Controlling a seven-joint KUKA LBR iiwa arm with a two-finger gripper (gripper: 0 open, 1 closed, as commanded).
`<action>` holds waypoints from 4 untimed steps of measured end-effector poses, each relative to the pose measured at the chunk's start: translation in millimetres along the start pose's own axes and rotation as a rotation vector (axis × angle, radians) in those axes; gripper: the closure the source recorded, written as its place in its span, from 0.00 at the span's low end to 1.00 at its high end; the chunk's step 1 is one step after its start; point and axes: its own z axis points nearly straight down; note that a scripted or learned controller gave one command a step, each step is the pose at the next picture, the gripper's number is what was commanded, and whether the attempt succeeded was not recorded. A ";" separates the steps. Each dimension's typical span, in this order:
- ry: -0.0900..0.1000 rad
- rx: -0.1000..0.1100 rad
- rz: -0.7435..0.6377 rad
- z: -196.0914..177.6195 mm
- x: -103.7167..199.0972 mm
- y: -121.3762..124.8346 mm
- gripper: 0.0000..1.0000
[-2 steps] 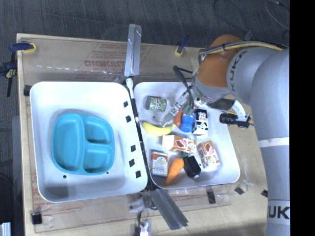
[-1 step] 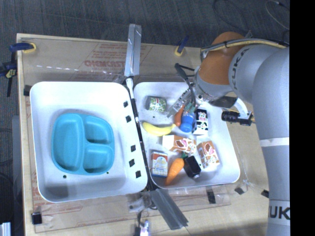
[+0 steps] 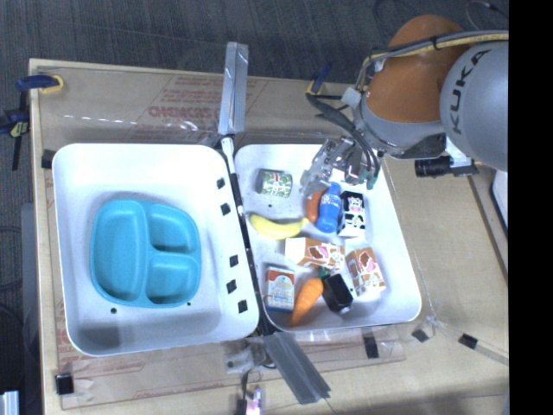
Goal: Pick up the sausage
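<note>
The sausage (image 3: 312,206) is a short orange-red piece in the right bin (image 3: 399,258), squeezed against the left side of a blue bottle (image 3: 329,213). My gripper (image 3: 321,180) hangs just above the sausage's far end, at the back of the right bin. The wrist and cables hide part of the sausage's upper end. Nothing shows as lifted off the bin floor.
Around the sausage lie a banana (image 3: 276,226), a small green-labelled can (image 3: 275,182), a cow-print carton (image 3: 352,214), snack packets (image 3: 321,254), a carrot (image 3: 307,296) and a black item (image 3: 337,292). The left bin (image 3: 69,232) holds a blue divided plate (image 3: 147,251).
</note>
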 end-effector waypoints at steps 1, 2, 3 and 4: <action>0.004 0.000 -0.189 14.0 17.2 -1.0 1.00; 0.004 -0.001 -0.684 -3.4 50.8 -70.0 1.00; 0.005 -0.001 -0.684 -3.3 50.9 -69.8 0.00; 0.002 -0.001 -0.671 11.8 -37.7 -41.2 0.00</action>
